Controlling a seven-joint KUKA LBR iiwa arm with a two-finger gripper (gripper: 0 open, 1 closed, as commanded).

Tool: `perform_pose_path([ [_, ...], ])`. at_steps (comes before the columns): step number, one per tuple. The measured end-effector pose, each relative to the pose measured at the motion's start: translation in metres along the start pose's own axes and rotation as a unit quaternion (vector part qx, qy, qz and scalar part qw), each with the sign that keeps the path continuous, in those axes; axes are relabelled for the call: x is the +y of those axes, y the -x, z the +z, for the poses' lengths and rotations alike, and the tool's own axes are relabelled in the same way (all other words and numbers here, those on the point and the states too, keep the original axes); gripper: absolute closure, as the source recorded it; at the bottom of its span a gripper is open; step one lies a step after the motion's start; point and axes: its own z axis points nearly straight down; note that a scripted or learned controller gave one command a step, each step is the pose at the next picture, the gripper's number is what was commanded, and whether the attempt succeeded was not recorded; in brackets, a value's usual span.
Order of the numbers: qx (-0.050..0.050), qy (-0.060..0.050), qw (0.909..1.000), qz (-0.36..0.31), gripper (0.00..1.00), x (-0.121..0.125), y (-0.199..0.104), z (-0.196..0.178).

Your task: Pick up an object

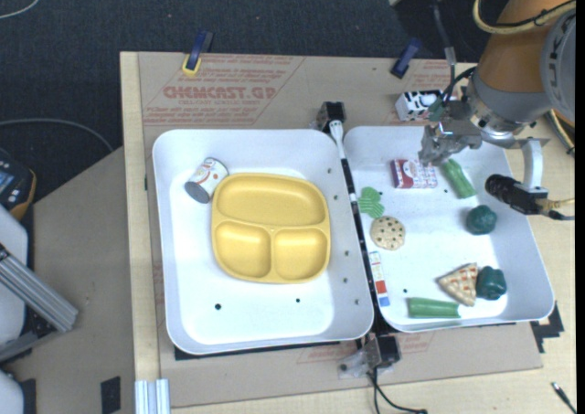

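My claw (439,149) hangs at the upper middle of the right bin (535,261), right over the red-and-white packet (413,174) and the upper end of the green pickle-shaped piece (458,178); nothing visible between the fingers, and I can't tell from this angle how wide they stand. Likely target is one of those two. The packet looks flat, light and thin, so probably awkward to pinch off the bin floor, best taken across its short edges. The green piece looks like rigid toy plastic, light, smooth, may roll or squirt out, so I'd grip across its narrow width at mid-length. My arm (521,47) comes in from the upper right of the frame, wrist pointing steeply down over the worktop (265,88).
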Motion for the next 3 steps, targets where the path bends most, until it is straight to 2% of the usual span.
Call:
perform_pose_path([
  [1,0.0,0.0,1.0,0.0,1.0,0.002,0.0,-0.035],
  [2,0.002,-0.006,1.0,-0.001,1.0,-0.031,-0.04,-0.045],
  [3,0.002,-0.007,1.0,-0.001,1.0,-0.068,-0.085,-0.032],
])
